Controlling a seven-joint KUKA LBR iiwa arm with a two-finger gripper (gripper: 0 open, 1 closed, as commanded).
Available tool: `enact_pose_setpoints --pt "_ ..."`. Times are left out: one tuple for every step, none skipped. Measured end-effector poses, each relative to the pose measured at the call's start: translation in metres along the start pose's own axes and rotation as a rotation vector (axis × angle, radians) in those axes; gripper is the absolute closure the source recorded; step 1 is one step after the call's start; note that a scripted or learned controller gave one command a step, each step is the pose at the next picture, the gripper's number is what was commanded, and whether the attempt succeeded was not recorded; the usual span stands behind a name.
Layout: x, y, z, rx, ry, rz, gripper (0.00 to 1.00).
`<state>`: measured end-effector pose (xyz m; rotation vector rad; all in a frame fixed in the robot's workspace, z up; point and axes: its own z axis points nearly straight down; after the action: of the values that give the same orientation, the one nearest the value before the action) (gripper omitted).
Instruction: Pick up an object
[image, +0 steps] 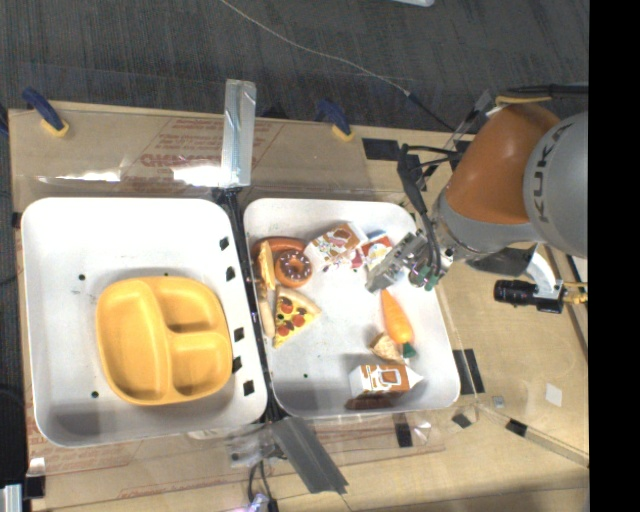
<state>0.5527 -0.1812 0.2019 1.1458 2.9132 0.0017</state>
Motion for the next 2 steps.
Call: enact_pose_setpoints --pt "0.062 0.028 0.062 0.003 0.015 -0.53 1.0" --pt "0.026 0.076 -0.047 -0.002 -0.001 -0.514 1.0"
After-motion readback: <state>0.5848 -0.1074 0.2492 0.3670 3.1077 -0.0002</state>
